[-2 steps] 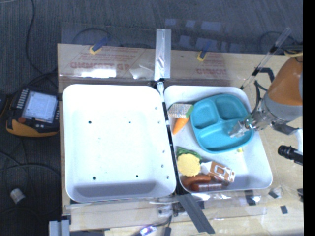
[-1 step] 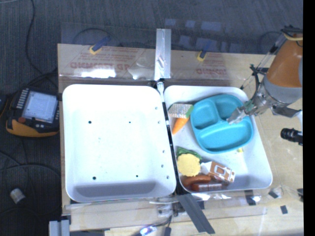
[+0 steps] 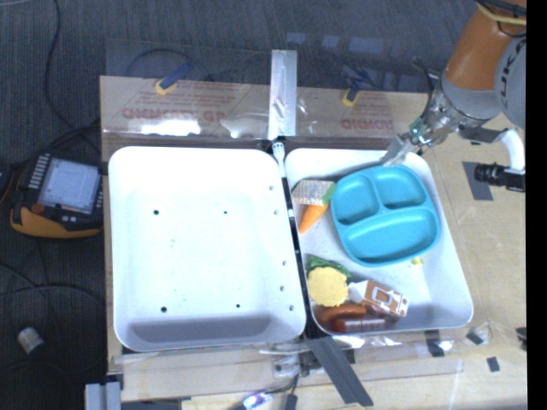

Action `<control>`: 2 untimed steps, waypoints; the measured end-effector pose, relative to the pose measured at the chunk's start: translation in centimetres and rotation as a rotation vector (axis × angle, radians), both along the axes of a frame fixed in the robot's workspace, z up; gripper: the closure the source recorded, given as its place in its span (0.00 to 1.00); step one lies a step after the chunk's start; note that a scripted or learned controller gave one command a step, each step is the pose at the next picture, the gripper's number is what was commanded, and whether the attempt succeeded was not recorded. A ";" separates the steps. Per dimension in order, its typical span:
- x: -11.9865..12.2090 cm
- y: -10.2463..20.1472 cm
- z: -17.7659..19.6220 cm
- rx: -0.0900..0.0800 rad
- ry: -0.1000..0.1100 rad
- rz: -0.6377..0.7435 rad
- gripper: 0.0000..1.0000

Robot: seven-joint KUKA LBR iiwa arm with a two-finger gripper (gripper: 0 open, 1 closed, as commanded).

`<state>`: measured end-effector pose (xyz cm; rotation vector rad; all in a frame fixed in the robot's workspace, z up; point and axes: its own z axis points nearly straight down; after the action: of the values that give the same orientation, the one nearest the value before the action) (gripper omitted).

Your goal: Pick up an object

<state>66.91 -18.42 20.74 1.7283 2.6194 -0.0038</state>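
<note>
Now the hand [image 3: 402, 149], whose grip I cannot tell, hangs at the right bin [image 3: 453, 289] far rim, beside one blue tray [image 3: 385, 213]; one carrot [image 3: 311, 215], one cauliflower [image 3: 328, 286] lie near.

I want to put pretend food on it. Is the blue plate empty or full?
Empty. The blue plate lies face up in the right bin, and its three compartments show bare blue. The toy food lies beside it.

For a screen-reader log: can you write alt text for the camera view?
The robot's hand hovers at the far rim of the right bin, beside a blue divided plate. That bin also holds toy foods: a carrot, a cauliflower, a sausage and a small box. A white left bin sits alongside.
</note>
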 end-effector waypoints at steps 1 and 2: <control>0.0 -2.9 4.1 -0.002 0.000 0.023 1.00; 0.0 -3.8 4.7 -0.002 0.001 0.096 1.00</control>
<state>66.89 -22.22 25.43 1.6002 2.6991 -0.0063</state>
